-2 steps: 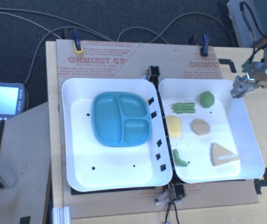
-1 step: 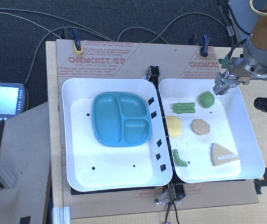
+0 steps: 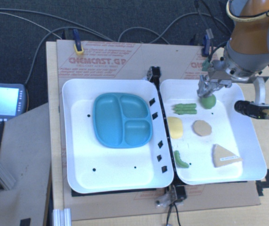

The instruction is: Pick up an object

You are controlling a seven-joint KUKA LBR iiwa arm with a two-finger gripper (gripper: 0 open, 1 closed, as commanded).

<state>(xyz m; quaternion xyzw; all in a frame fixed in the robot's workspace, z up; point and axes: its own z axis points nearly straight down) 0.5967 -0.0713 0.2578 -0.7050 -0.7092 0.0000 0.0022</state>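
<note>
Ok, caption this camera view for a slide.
Gripper poised at green ball in right bin; blue tray in left bin.

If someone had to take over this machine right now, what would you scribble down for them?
Gripper: low over the right bin, right at the green ball near the bin's far side; a grasp is not confirmed.
Other items in the right bin: green pea pod, yellow piece, tan round piece, small green piece, tan wedge.
Left bin: holds a blue divided tray.
Done: the arm has reached an object.
Left: secure one object and lift it.
</note>
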